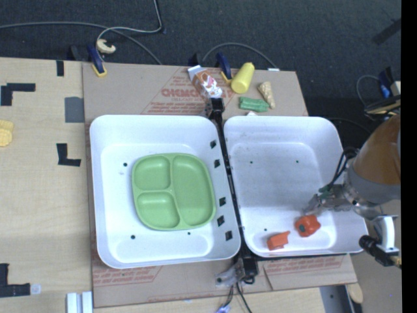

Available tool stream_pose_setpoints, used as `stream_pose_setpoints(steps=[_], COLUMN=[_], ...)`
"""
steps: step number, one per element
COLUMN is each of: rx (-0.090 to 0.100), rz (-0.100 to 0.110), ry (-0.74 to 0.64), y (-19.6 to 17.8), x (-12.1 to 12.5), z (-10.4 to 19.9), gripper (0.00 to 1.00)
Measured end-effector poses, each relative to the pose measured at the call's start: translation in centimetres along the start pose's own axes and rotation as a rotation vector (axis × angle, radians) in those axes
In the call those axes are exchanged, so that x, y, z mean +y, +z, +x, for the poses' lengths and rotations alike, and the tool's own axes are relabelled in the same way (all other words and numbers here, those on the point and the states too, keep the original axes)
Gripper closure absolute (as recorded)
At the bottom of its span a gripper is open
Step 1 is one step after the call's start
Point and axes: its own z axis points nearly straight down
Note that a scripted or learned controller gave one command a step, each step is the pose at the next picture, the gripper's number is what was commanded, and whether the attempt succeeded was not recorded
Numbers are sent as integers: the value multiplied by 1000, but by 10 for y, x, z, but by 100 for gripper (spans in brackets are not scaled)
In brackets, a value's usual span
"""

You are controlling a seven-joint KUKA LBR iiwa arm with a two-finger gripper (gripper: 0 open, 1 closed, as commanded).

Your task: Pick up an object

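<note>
1. A red-orange pepper (307, 225) sits on the floor of the right bin (280, 135), near that bin's front right corner.
2. Just to its left, and a touch nearer the front wall, lies a smaller orange piece (278, 240); there is a narrow gap between the two.
3. The hand (322, 201) hangs just above and to the right of the pepper, close to it, at the end of the arm (378, 168) coming in over the bin's right wall. I cannot tell how it is set, and nothing is visibly held in it.
4. The arm's orange band shows above the grey wrist, over the right rim of the bin.
5. The left bin (111, 194) touches the right one along a black seam and holds a green divided plate (173, 191), lying flat near its middle.
6. Behind the bins, on the cardboard sheet (130, 90) spread over the worktop (32, 194), a few loose things lie near the seam: a yellow bottle (243, 77), a small green piece (253, 104), a tan piece (266, 94) and a printed packet (205, 81).
7. Cables (98, 25) trail over the dark floor behind the worktop.
</note>
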Motion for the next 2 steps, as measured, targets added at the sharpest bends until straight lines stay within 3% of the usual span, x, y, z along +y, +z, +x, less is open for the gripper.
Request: stream_pose_setpoints(steps=[1, 2], rx=[3, 1], rz=[3, 3], ry=[-2, -2], y=[-97, -147], x=[0, 103], z=[41, 4], gripper=[100, 100])
